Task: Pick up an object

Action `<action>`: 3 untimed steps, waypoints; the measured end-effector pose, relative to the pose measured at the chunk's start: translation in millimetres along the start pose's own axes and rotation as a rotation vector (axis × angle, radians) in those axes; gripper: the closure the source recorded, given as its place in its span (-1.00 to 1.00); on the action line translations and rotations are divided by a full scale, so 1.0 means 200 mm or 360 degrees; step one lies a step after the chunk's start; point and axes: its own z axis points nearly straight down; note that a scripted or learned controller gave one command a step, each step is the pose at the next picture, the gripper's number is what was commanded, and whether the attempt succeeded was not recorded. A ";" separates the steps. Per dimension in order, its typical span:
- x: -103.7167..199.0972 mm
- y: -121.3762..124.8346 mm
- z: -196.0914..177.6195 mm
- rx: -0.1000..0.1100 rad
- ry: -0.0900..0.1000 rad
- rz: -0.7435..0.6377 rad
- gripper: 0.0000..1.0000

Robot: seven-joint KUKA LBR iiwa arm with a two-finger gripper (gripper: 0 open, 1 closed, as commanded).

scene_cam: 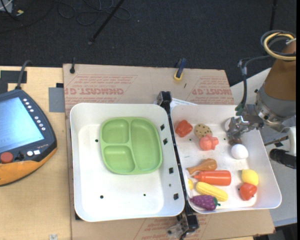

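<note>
The right bin (pixel 270 184) holds several toy foods: a red pepper (pixel 183 129), a cookie (pixel 202 130), a pink strawberry (pixel 208 143), a white egg (pixel 239 151), a chicken drumstick (pixel 203 166), a red hot dog (pixel 213 177), a corn cob (pixel 211 190), purple grapes (pixel 205 202), a lemon (pixel 249 176) and a red tomato (pixel 248 191). My gripper (pixel 235 132) hangs at the bin's upper right, just above the egg and right of the strawberry. I see nothing between its fingers.
The left bin (pixel 85 184) carries a green divided plate (pixel 130 145). A tablet-like pendant (pixel 17 129) lies on the bench at the far left. A blue-and-yellow clamp (pixel 179 70) sits at the cardboard's back edge. The arm's grey and orange body (pixel 280 84) enters from the right.
</note>
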 end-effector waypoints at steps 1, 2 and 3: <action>0.21 -0.06 0.02 0.0005 0.0001 -0.0001 1.00; 0.42 -0.16 0.06 0.0007 0.0001 -0.0001 1.00; 0.59 -0.27 0.03 0.0008 0.0002 -0.0003 1.00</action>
